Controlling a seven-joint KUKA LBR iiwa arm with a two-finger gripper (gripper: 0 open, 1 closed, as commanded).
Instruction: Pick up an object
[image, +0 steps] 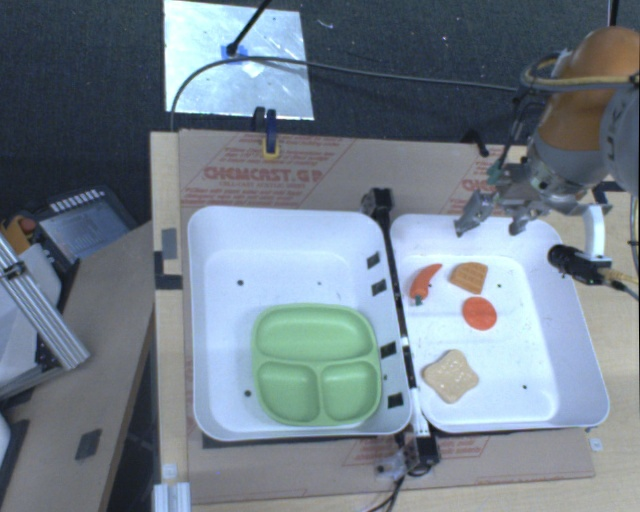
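- Cracker (450, 375) lies nearest in right bin (570, 385): light, stiff, flat; grip across edges.
- Hand (497, 217) spread, pinching nothing, above bin's far edge.

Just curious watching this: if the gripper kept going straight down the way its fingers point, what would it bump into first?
Probably bare floor at the far edge of the right bin. The gripper hangs open above that back rim, with the orange cracker and the chili pepper lying nearer the camera, though depth is hard to judge.

The arm (590, 80) runs off the right edge, and the orange slice (480, 314) is perhaps tomato.
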